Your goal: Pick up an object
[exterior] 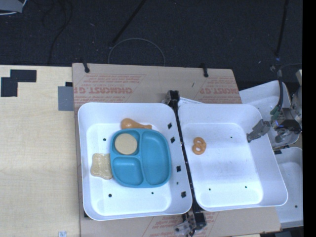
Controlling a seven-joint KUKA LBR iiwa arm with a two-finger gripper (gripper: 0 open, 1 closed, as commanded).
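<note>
A small brown pretzel (199, 145) lies on the floor of the right bin (232, 191), left of its middle. In the left bin (98, 201) rests a blue divided plate (148, 164) with a round tan cookie (125, 144) in its upper-left compartment. An orange-tan piece (134, 124) lies just behind the plate, and a pale yellow piece (101, 166) sits by the plate's left side. My gripper (258, 130) is a grey shape at the right bin's right rim, well to the right of the pretzel and touching none of the objects.
A black divider (180, 152) runs between the two bins. Cables and small hardware (286, 122) sit beyond the right bin's right rim. A brown cardboard sheet (148, 85) lies under the bins, with a light wooden bench (34, 157) to the left.
</note>
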